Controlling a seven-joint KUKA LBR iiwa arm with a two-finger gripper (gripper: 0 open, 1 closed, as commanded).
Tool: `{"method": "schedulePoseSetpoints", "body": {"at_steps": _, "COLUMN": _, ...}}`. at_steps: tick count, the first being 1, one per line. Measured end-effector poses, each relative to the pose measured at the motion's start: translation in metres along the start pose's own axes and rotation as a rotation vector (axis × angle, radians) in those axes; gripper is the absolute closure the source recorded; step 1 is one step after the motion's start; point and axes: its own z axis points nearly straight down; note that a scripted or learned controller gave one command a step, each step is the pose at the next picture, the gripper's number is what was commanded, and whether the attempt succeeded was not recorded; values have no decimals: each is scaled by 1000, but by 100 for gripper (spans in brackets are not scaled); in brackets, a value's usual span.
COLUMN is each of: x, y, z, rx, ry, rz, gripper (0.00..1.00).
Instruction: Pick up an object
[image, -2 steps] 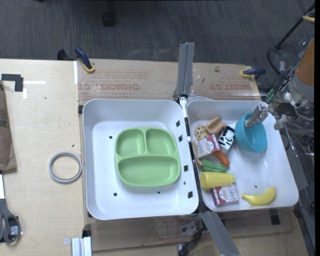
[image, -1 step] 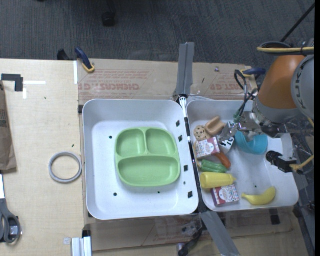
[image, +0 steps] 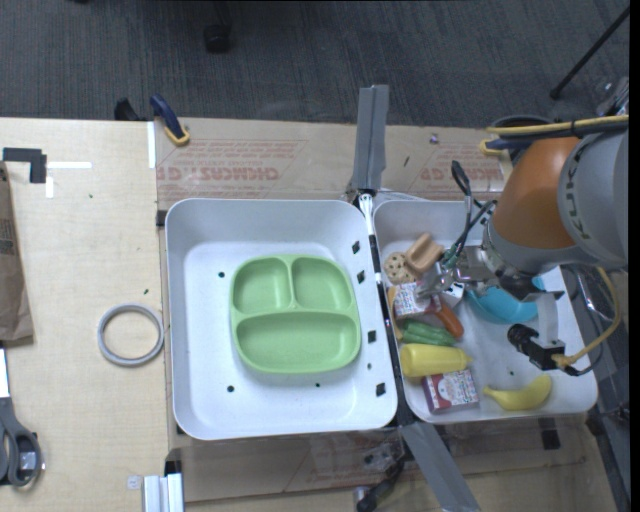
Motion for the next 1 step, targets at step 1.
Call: {"method": "schedulePoseSetpoints", "body": {"at_steps": 1, "x": -1, "y": 2, "z": -10, "rx": -4, "ry": 1, "rz": 3, "gripper": 100}}
